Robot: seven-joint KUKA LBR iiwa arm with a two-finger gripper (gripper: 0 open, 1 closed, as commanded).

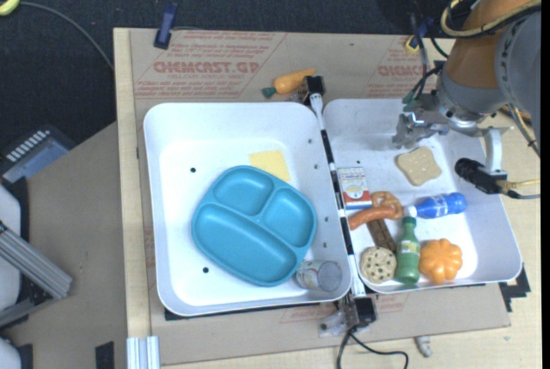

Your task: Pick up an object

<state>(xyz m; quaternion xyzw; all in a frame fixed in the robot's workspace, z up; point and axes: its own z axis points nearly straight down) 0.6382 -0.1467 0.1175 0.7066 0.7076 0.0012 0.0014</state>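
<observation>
My gripper (414, 130) hangs low over the far part of the right bin (368, 119), reaching in from the right under the orange band of the arm (481, 32). A slice of toast (418, 166) lies just in front of it, apart from it. Nearer the front of that bin lie a blue bottle (440, 206), a green bottle (407, 250), an orange pumpkin (441, 259), a cookie (376, 264), a small carton (351, 186) and a hot dog with a pretzel (375, 212).
The left bin (172, 152) holds a blue divided plate (253, 224), a yellow cheese slice (270, 162) and a small grey tin (320, 276) at its front right corner. An orange-handled tool (294, 83) lies on the bench behind the bins.
</observation>
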